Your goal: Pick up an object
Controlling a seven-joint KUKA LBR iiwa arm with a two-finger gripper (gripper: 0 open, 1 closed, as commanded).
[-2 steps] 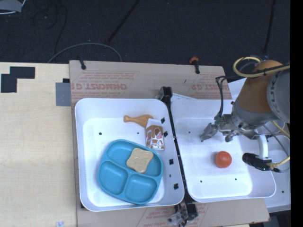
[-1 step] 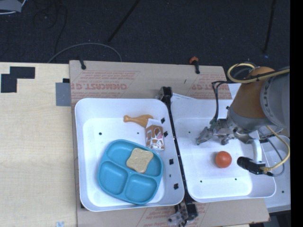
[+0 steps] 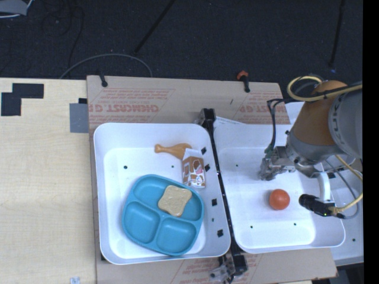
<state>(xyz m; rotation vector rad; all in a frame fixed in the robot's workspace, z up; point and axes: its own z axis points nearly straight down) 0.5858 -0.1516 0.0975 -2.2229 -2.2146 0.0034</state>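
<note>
Camera view: red ball [image 3: 279, 199] lies in the right bin [image 3: 254, 220], just beside the gripper [image 3: 269, 170]. I cannot tell how far the gripper is open. The ball is probably light, smooth and liable to roll, so grip it across its widest middle.

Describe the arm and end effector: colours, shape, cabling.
The arm is a thick grey cylinder with a rounded orange band above the wrist. The end effector is small, blocky and metallic grey. A yellow cable loops above the band, and a thin black cable runs down to the end effector.
</note>
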